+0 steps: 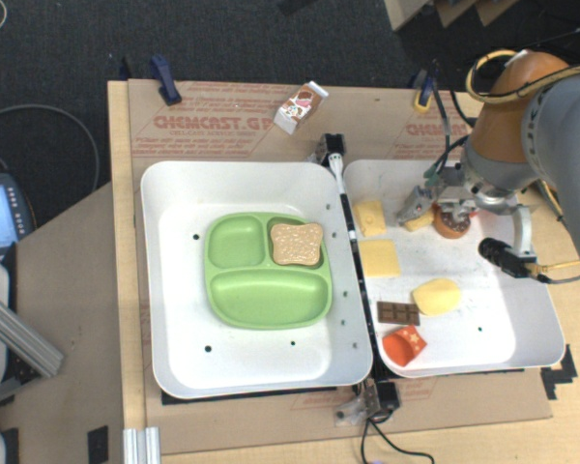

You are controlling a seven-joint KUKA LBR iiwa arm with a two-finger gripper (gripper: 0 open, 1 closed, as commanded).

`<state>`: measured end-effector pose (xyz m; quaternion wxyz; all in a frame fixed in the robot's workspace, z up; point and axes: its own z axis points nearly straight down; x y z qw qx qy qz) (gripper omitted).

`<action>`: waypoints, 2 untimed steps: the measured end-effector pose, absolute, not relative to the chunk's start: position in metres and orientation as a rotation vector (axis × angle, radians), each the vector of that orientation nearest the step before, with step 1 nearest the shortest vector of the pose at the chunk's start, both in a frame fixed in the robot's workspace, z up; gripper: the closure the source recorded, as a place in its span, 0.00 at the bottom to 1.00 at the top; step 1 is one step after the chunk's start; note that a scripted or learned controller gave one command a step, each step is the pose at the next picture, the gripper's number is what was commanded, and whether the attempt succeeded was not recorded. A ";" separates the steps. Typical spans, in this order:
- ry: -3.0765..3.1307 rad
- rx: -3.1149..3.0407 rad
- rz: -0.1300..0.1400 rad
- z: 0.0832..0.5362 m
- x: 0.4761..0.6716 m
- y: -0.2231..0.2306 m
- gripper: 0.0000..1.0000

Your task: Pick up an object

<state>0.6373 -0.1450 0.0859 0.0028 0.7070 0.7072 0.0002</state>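
Reaching in from the right: grey arm (561,133) with orange band, carrying the gripper (435,211) low over the far part of the right bin (522,356). Cannot tell whether released or clenched; too blurred and crowded at the tip to judge. Cannot tell either whether anything is grasped.

Lying right at the gripper tip: small round brown object (452,224), touching or just beside the tool. Just left of that, a small yellow scrap (418,223), close against the metal.

Scattered elsewhere across the right bin, all loose on its floor:
- pale yellow block (370,217), far left corner, near the dividing rim
- flat yellow square slice (380,257), just nearer than the block
- rounded yellow lump (436,296), mid-bin
- dark brown bar (398,311), touching or just beside the lump, on its left
- red-orange piece (404,344), nearest of all, near the left rim

Sitting in the left bin (174,220): green divided plate (266,298), with a toast slice (296,244) in its far right compartment.

Resting on the cardboard beyond both bins: small tilted carton (300,106), well apart from the gripper. Clipped to the far cardboard edge: blue clamp (164,78) at left, another blue clamp (423,90) toward the right.
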 end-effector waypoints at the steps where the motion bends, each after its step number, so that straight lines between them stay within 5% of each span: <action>1: 2.215 2.213 0.001 0.099 0.637 -0.144 1.00; 2: 2.230 2.214 0.007 0.190 0.594 -0.053 1.00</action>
